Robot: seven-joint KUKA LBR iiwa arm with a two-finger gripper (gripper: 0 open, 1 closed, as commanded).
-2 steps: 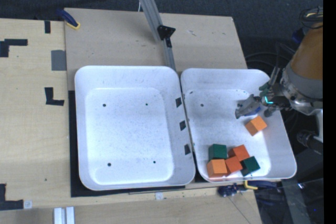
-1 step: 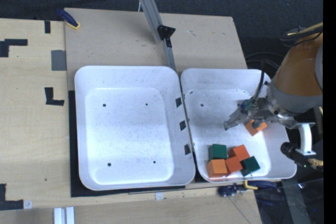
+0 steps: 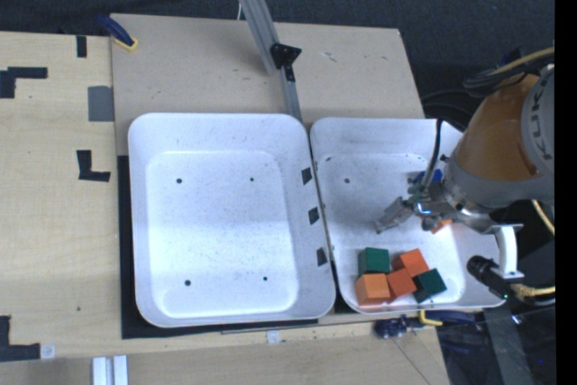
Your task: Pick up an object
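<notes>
The grey KUKA arm (image 3: 505,149) is reaching in from the right of the camera view, its broad orange band (image 3: 494,138) showing just above the wrist. The wrist is angling down and to the left, carrying the hand (image 3: 394,216) low at the end of a dark cable that is running along the arm. The hand's metal fingers (image 3: 397,214) are pointing down-left, lying close together; whether they are parted or closed is too small to tell.
</notes>
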